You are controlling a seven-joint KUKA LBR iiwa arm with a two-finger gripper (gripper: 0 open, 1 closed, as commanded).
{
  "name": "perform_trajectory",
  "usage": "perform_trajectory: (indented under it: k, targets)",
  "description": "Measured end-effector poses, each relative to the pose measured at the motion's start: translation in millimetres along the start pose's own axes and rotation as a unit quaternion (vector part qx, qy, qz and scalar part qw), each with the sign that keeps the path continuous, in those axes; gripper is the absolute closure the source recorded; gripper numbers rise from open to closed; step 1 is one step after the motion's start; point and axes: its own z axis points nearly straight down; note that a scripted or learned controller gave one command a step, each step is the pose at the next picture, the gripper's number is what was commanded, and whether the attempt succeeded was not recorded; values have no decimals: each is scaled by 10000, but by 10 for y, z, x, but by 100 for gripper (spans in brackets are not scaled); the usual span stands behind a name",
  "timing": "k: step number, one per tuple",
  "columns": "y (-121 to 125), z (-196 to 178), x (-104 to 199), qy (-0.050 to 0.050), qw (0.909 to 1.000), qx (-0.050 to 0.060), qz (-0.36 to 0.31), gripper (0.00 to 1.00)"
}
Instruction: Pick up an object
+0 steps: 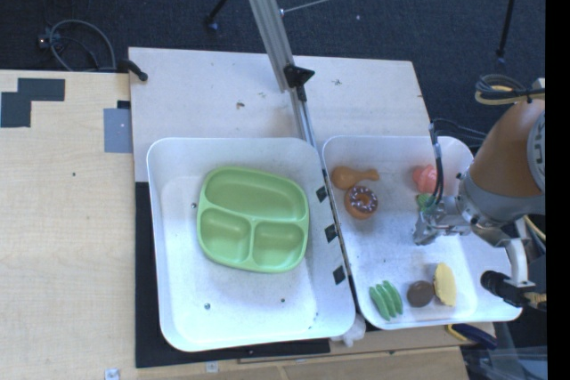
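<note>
Over on the right, the arm (512, 160) leans in above the right-hand bin (392, 271), its orange band bright above the grey wrist. No brand, label or writing can be read anywhere on the bench, the bins or the toys.

The gripper (427, 231) hangs low over the middle of that bin, its metal tip close to the white floor. From where the camera looks, it cannot be told whether it is spread or closed, and nothing can be made out held in it. A red-pink toy (425, 178) sits just behind it near the bin's far wall, with a bit of green (426, 201) showing between that toy and the gripper; whether the gripper touches either cannot be told.

The other pieces lie apart from it. An orange drumstick-shaped toy (354, 177) and a chocolate doughnut with sprinkles (361, 201) rest side by side in the bin's far left part. Along the near edge lie a green ribbed piece (386, 299), a dark brown lump (419, 293) and a yellow piece (444, 284), the last two touching or nearly so.

The left-hand bin (178, 298) holds a green divided tray (254, 219), lying flat. A slanted metal rail (272, 22) runs down to the seam between the two bins.
</note>
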Motion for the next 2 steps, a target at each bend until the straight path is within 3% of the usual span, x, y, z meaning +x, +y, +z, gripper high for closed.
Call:
perform_trajectory:
  k: [2]
  targets:
    - [74,-1206,26,-6,10000,-33,-41,100]
